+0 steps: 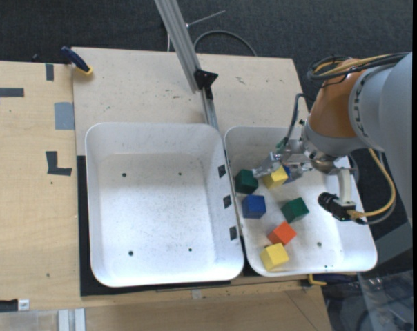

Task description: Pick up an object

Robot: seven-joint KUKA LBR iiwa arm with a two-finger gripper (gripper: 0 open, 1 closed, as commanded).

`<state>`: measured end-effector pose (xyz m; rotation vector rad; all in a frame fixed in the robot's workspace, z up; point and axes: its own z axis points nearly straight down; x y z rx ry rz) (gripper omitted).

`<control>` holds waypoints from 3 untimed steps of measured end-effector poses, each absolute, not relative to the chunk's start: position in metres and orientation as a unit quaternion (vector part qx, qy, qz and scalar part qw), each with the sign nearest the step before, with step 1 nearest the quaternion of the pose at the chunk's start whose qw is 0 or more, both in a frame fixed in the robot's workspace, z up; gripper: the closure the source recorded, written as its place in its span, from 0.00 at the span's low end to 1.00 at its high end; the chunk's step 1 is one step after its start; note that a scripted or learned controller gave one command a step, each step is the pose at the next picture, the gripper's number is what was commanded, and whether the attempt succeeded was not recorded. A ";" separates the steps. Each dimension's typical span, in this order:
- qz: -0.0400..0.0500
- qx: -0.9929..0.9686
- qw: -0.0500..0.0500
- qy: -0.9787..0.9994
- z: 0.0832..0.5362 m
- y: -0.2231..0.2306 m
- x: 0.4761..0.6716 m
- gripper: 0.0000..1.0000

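Observation:
The right bin (346, 254) holds several small blocks. A yellow block (275, 178) lies near its upper middle, with a dark green block (246, 181) just to its left. My gripper (286, 163) hangs right over the yellow block's upper right corner, touching or nearly touching it. Lower down lie a blue block (253, 206), a green block (295, 209), an orange block (283, 234) and a second yellow block (275, 256). The grey arm with its orange band (333, 112) reaches in from the right.
The left bin (101, 185) stands beside the right one, their walls meeting near the middle. A slanted metal rail (184, 40) runs down to the bins' shared top corner. Yellow cables (384, 185) loop by the right bin's edge.

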<state>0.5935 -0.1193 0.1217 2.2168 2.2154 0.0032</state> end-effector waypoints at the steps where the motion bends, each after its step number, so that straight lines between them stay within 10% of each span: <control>1: 0.003 0.706 0.005 0.708 0.134 -0.118 0.595 1.00; 3: 0.001 0.707 0.002 0.708 0.258 -0.116 0.597 1.00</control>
